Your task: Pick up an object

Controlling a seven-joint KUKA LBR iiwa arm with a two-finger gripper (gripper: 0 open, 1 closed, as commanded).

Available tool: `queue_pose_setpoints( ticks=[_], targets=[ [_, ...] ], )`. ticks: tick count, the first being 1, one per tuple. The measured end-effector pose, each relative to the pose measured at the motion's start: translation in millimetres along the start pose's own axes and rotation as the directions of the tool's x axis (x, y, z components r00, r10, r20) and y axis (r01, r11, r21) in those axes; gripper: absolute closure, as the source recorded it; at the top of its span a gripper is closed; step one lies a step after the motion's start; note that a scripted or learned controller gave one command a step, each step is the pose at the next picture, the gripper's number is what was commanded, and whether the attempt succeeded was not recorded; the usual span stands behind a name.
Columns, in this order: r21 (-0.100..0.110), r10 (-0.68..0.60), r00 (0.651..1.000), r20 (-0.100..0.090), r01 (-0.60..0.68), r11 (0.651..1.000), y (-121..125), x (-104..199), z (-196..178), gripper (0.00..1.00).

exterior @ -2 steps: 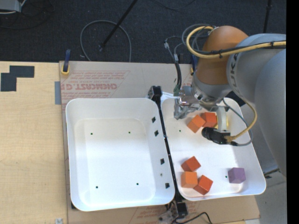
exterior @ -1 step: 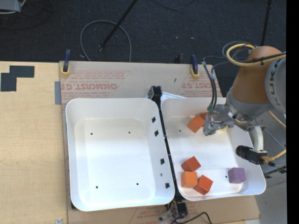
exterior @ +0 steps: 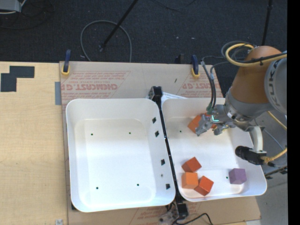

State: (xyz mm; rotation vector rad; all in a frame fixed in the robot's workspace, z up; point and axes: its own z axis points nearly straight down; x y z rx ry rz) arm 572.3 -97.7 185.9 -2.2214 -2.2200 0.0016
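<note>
In the right white plastic bin [exterior: 247,184], near its far side, my pincer [exterior: 209,125] hangs low over an orange cube-shaped block [exterior: 195,123]; I cannot tell whether it grips that block. Near the bin's front edge lie 3 more orange blocks [exterior: 196,176] touching one another, and a purple cube [exterior: 237,176] well apart to their right.

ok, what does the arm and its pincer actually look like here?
The arm is bulky and rounded: grey shell with a broad orange band above the wrist. Yellow and dark cables loop over its top, with another dark cable running down toward the wrist. The pincer is a small grey metal assembly showing a tiny teal light.
</note>
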Motion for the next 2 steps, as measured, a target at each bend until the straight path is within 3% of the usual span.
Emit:
queue_pose_setpoints(
  ticks=[1, 2],
  targets=[
    [0.006, 0.003, 1.0, 0.0, -0.003, 1.0, 7, -64, 99, 0.0],
    [0.003, -0.001, 1.0, 0.001, 0.001, 1.0, 68, -46, 100, 0.0]
  ],
)
